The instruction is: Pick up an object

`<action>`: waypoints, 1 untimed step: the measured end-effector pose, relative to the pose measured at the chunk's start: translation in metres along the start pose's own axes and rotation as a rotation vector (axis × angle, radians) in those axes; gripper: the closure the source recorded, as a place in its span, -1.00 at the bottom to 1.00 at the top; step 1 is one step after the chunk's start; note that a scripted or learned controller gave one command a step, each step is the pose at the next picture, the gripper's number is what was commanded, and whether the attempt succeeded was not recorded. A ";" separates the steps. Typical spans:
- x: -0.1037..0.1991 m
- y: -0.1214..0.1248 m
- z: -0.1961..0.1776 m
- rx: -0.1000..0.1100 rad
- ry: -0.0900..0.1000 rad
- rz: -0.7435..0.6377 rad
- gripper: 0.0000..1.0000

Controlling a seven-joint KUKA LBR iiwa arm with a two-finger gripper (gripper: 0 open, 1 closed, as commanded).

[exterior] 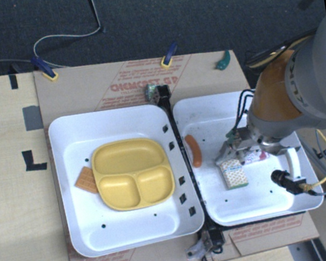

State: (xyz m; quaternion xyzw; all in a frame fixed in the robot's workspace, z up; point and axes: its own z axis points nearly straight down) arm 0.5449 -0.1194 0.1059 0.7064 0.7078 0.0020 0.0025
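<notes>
- The arm [288,99] reaches in from three o'clock and hangs over the right bin [226,209], its orange band above the wrist.
- The claw [235,145] sits low in that bin, just at the twelve o'clock edge of a small checkered packet [234,174]; whether it touches the packet I cannot tell.
- How wide the claw stands I cannot tell either: the wrist and cables crowd it from this slant, and nothing is plainly seen clamped in it.
- The packet lies flat near the middle of the right bin and looks the likeliest thing to be picked.
- An orange sausage-shaped piece [194,150] lies at about nine o'clock from the claw, near the wall between the bins, apart from the packet.
- The left bin [80,227] holds a yellow divided tray [133,172], with a tan waffle-like piece [86,180] tucked at its nine o'clock side, well away from the arm.
- Risk: the packet is thin and flat, so the claw may close above it or skid off its top and come up with nothing.
- Risk: a descent off-centre toward twelve o'clock could pinch only one edge, and the packet could swing and drop on the lift.
- Risk: pressing hard onto the bin floor could push the packet aside toward six o'clock instead of gripping it.
- Both bins rest on a cardboard-covered surface [82,91].
</notes>
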 end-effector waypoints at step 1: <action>0.044 -0.022 -0.102 0.006 0.001 0.000 1.00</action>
